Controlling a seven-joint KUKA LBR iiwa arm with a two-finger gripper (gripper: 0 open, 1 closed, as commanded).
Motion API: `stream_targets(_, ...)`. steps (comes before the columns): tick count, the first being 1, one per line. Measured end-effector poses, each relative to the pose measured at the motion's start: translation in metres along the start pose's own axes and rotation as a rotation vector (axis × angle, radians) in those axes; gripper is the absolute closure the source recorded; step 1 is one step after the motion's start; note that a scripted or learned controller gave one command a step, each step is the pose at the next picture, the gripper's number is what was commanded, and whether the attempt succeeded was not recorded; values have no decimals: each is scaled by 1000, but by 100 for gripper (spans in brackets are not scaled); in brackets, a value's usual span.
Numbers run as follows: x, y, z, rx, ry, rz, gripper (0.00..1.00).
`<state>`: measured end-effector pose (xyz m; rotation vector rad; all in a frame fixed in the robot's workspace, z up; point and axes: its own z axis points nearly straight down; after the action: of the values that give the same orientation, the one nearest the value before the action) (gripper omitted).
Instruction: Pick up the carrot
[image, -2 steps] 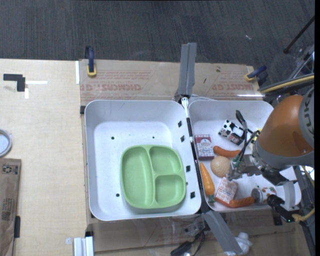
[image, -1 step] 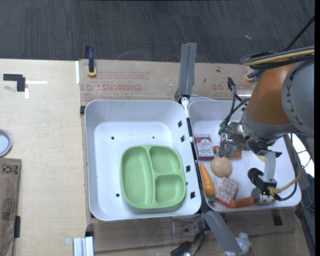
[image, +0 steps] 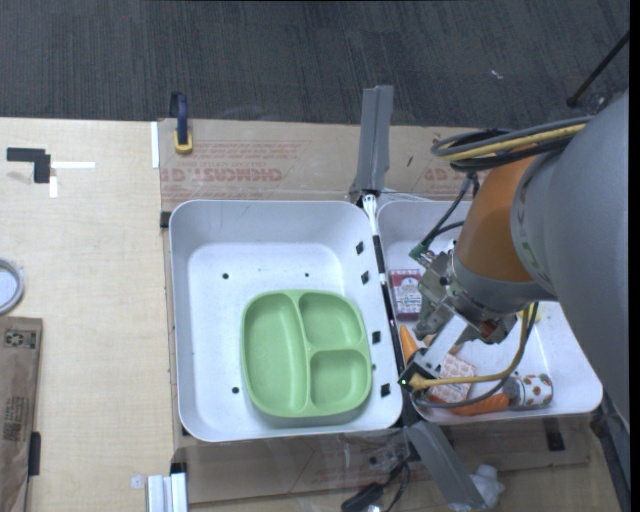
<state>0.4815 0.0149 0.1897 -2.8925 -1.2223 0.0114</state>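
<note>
The grey arm (image: 590, 230) reaches in from the right and bends down over the right bin (image: 556, 345), its orange band (image: 495, 235) sitting just above the wrist. The gripper (image: 436, 320) hangs low over the left half of that bin, near the wall shared with the left bin (image: 200, 300). From this angle the wrist covers its tip, so I cannot tell whether it is wide or narrow, and nothing can be seen held in it. The carrot (image: 483, 405) lies on its side along the near edge of the right bin, below the gripper and apart from it, pointing roughly across the bin. Just beside its right end rests a small spotted container (image: 536, 390), also on its side. A white and red packet (image: 462, 368) lies just behind the carrot, between it and the gripper. A small dark red box (image: 405, 290) sits toward the back of the bin against the dividing wall, and an orange sliver (image: 407, 345) shows along that same wall (too hidden to say what it is). In the left bin a green divided plate (image: 270, 350) lies flat toward the near side, its three compartments facing up
</note>
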Motion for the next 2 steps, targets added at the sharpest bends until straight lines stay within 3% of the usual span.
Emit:
stream_targets(1,-52,65,-17,-1,1,-17,100)
stream_targets(2,-32,40,-1,0,2,511,100)
